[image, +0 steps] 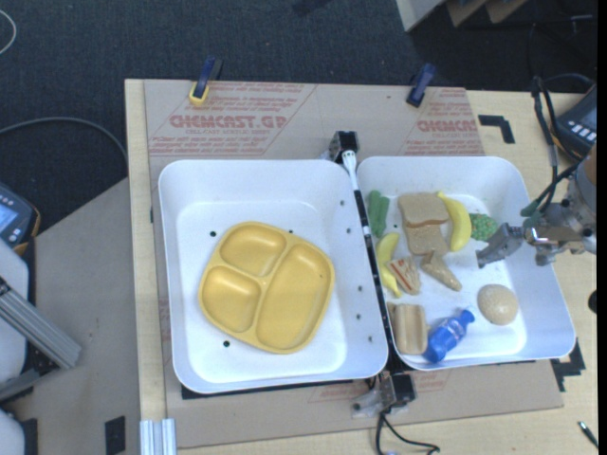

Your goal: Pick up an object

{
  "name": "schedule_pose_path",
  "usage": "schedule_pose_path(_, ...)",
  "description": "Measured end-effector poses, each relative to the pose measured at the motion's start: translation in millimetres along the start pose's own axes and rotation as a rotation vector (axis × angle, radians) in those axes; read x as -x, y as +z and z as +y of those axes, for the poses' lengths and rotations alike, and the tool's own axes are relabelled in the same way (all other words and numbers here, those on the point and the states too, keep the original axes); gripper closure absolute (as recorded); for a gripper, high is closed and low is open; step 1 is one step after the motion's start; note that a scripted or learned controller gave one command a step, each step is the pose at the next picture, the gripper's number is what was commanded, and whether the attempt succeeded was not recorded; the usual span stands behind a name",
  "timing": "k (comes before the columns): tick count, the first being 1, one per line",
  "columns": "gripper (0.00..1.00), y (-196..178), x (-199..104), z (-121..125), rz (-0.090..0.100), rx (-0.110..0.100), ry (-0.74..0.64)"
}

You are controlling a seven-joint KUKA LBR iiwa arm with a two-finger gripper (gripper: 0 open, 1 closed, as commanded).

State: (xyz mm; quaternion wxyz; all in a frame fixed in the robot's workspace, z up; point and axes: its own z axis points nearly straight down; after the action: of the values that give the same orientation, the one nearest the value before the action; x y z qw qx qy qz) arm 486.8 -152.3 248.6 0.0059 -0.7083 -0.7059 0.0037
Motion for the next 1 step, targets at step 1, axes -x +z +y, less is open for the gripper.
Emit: schedule_pose_path(1, 0.0, -6.4, -0.2, 2.4, -0.003, 0.013, -0.003)
